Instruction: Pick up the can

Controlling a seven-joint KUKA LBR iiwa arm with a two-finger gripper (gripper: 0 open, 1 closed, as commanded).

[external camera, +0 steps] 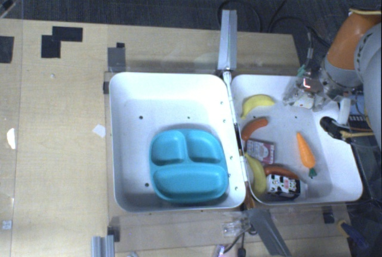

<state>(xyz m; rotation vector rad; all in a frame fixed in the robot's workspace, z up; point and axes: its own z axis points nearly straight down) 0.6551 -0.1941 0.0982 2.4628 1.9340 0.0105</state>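
Claw (303,90) sits over the far right corner of the right bin (340,187), low near the bin wall. Open or shut, or holding anything: can't tell from this angle, the wrist hardware blocks it. Nothing visibly in its grip.

Can (282,186) is well apart from the claw, toward the near edge of the same bin and a bit to view-left of the claw. It is dark with a white label and looks to be lying on its side; there is no contact with the claw.

Other items, placed from the claw:
- Carrot (305,151) is almost straight toward the near edge, between claw and can and touching neither.
- Yellow banana (256,104) is to view-left at about the same depth, against the bin's left side.
- Red sausage (255,126) is view-left and slightly nearer, just beside that banana.
- Dark red packet (260,148) is view-left and nearer again.
- Second banana (258,172) is just beside the can on its view-left side, along the divider wall.
- A reddish-brown piece (280,170) touches the can's far side — can't tell what it is.

Left bin (125,130) is well apart to view-left and holds a blue divided tray (188,165).
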